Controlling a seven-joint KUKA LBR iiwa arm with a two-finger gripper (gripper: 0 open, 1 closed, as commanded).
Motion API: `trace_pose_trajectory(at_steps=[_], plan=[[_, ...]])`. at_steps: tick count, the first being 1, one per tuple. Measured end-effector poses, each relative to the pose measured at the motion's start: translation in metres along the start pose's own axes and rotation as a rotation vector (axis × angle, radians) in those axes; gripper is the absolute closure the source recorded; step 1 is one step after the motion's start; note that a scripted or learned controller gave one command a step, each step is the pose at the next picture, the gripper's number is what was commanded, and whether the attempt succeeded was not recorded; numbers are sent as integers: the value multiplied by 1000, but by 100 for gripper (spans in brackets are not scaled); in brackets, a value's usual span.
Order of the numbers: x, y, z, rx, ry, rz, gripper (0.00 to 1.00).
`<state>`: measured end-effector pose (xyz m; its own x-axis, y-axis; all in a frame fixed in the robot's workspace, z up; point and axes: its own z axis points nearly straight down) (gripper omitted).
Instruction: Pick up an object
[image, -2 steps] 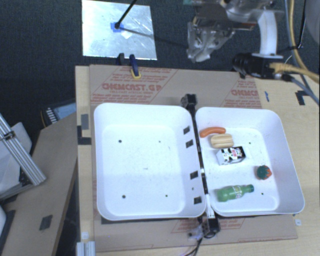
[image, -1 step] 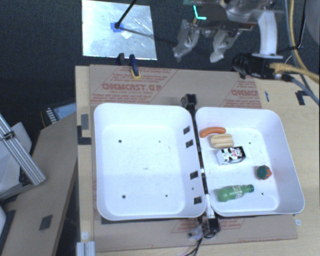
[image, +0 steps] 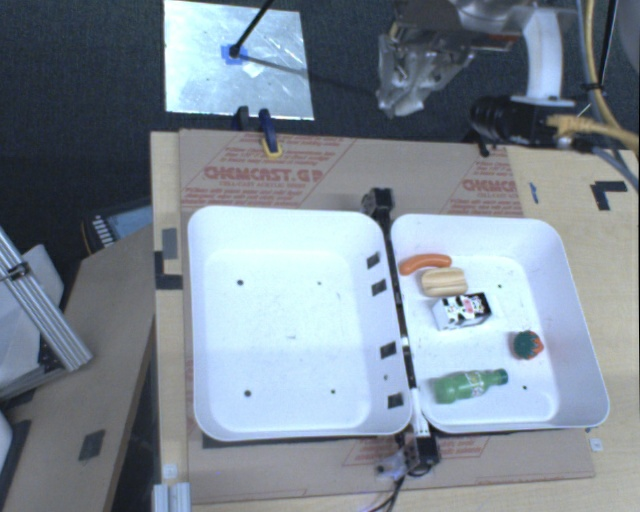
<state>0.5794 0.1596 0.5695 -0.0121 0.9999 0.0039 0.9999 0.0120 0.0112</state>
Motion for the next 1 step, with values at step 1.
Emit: trace_pose_trajectory(at_steps=[1], plan=[[0,0,1,1,0,0,0]])
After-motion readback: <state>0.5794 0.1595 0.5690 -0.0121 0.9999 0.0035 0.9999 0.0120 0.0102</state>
